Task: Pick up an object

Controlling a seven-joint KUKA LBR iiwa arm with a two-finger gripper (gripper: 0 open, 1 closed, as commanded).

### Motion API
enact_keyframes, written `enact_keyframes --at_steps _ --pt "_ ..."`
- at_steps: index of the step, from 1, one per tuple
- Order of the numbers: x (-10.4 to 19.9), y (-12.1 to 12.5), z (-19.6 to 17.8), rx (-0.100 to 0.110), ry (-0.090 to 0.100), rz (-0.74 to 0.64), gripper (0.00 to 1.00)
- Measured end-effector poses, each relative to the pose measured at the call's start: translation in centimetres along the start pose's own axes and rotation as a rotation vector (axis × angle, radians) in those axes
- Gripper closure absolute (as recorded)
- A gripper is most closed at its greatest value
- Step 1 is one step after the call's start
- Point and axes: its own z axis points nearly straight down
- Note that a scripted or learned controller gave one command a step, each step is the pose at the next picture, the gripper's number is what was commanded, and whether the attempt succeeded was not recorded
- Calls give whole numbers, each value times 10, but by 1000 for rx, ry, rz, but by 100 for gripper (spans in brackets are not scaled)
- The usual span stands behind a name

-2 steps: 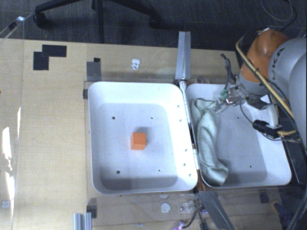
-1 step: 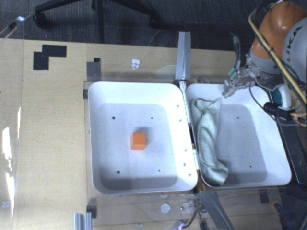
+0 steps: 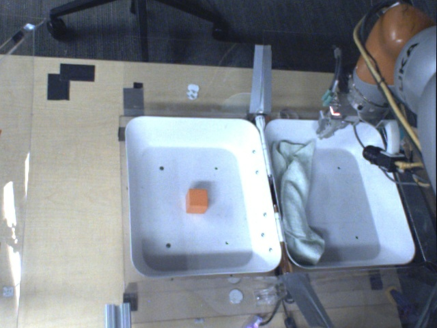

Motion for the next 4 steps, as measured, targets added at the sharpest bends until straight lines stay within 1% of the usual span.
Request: enact_keyframes --at_steps 1,2,3,4 --pt "1 2 -10 -3 -2 -7 100" --pt "-28 -1 -28 -1 -1 -252 100" --pt "-73 -3 -33 -3 -2 -391 100" --pt "-69 -3 -28 -3 -2 -395 100"
